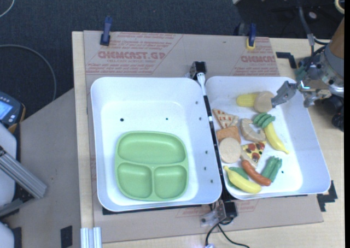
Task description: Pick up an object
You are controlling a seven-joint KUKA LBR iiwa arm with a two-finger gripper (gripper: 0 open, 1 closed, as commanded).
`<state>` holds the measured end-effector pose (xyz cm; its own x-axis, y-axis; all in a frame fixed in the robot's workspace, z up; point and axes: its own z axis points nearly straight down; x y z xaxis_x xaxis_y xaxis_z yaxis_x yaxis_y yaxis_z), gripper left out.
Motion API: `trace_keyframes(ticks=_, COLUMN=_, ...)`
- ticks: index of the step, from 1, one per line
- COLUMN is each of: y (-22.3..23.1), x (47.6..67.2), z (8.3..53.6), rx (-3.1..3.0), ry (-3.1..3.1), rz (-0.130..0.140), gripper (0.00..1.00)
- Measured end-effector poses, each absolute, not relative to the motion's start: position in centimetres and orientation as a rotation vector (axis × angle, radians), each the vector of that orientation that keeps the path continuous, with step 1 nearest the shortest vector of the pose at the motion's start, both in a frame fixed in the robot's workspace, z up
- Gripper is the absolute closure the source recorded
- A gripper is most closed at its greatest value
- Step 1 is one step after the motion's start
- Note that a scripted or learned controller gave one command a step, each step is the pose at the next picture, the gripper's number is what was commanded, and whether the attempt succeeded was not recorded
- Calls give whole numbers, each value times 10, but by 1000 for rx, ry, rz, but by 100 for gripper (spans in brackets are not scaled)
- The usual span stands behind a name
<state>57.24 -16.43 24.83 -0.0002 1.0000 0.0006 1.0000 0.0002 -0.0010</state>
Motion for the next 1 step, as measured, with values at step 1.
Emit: trace_keyframes(ticks=1, y=-100, x=647, z=275, rx=-2219, ry=-2234, rz=-8, gripper=0)
